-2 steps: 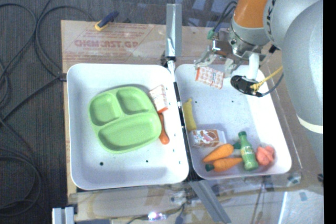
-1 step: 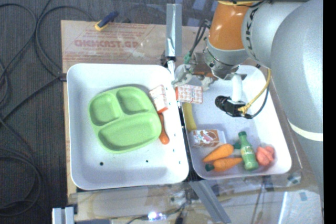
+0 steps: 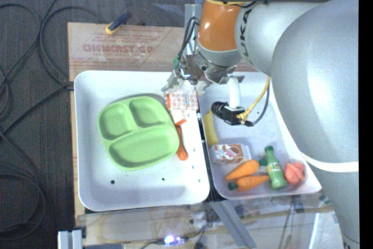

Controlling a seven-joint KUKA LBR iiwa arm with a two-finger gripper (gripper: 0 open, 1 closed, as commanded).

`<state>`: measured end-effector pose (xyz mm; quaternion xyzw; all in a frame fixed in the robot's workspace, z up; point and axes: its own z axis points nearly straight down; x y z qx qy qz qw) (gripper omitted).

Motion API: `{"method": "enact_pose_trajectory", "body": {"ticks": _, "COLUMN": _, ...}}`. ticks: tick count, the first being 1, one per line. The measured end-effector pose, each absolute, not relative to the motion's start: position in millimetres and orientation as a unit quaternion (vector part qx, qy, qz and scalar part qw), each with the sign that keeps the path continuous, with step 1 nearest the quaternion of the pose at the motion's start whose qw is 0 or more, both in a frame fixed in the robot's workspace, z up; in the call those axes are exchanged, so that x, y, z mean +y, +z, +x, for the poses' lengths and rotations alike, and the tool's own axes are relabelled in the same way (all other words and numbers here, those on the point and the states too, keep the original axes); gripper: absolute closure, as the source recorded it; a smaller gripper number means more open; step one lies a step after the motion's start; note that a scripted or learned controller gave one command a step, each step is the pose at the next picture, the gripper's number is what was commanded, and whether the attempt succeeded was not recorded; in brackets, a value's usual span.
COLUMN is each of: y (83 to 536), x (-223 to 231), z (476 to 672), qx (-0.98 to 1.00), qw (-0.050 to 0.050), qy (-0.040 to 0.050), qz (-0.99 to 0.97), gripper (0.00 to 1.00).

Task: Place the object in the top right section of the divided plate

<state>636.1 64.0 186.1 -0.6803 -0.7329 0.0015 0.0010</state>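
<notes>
While we watch, the end effector (image 3: 185, 86) hangs beside the green divided plate (image 3: 139, 132).
We cannot tell its grip; a red-and-white carton (image 3: 183, 101) sits just below.

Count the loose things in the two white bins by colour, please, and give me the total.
Green: 2, the divided plate and the bottle
Orange: 3, two carrots in the right bin and one beside the plate
Pink: 1, a soft lump
Red and white: 2, two cartons
Yellow: 1, a banana
Total: 9
</notes>
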Motion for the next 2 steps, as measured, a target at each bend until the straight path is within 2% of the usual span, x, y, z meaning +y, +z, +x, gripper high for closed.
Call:
{"method": "enact_pose_trajectory", "body": {"ticks": 1, "y": 170.7, "x": 117.3, "z": 659.8, "qx": -0.772, "qw": 0.0, "qy": 0.0019, "qz": -0.635, "gripper": 1.0}}
{"method": "enact_pose_trajectory", "body": {"ticks": 2, "y": 171.0, "x": 117.3, "z": 659.9, "qx": -0.772, "qw": 0.0, "qy": 0.0016, "qz": -0.635, "gripper": 0.0}}
